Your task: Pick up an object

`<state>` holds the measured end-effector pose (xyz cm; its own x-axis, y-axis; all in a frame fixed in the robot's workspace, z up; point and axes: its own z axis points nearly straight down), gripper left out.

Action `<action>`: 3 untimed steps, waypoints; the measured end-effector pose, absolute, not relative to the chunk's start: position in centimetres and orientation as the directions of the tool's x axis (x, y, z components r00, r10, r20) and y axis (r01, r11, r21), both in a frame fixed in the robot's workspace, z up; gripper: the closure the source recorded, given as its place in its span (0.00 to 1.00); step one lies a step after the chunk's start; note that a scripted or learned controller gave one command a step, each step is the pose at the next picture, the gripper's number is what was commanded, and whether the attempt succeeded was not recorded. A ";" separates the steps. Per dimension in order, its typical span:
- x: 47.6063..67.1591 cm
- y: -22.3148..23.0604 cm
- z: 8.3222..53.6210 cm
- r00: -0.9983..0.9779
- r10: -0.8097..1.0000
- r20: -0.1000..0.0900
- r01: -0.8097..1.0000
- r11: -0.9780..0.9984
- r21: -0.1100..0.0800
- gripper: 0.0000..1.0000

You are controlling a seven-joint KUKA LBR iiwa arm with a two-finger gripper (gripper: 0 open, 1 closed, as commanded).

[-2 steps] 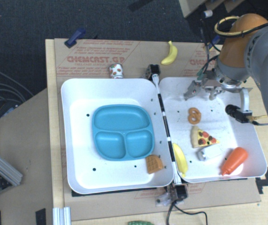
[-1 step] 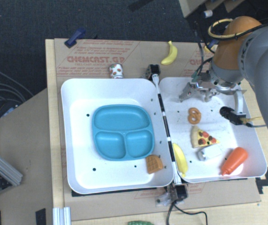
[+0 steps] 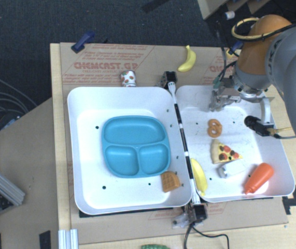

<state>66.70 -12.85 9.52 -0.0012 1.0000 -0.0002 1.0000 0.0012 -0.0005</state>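
Overhead, the grey arm with its orange band reached in from the right, and its gripper hung over the far left corner of the right bin; whether it was released or clenched could not be told at that size and angle, and nothing was seen held in it. Inside that bin a small pretzel lay just below the gripper, apart from it. Nearer the front sat a pizza slice (toy food, by the look of it), with a small white piece just beneath it and an orange carrot tilted toward the front right corner. A yellow banana lay along the bin's left wall, beside the divider between the two bins. In the left bin a blue divided plate filled the middle, and a brown cracker-like piece rested off its front right corner, near the wall. Behind the bins, on the cardboard sheet, lay a second banana and a small white spotted object.
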 end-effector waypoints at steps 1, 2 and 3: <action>66.7 -12.8 9.5 -0.001 1.000 0.000 1.000 0.001 -0.001 0.00; 66.6 -13.7 8.5 0.001 1.000 0.000 1.000 -0.001 -0.002 0.00; 66.7 -13.7 9.5 0.001 1.000 -0.001 1.000 -0.001 0.001 1.00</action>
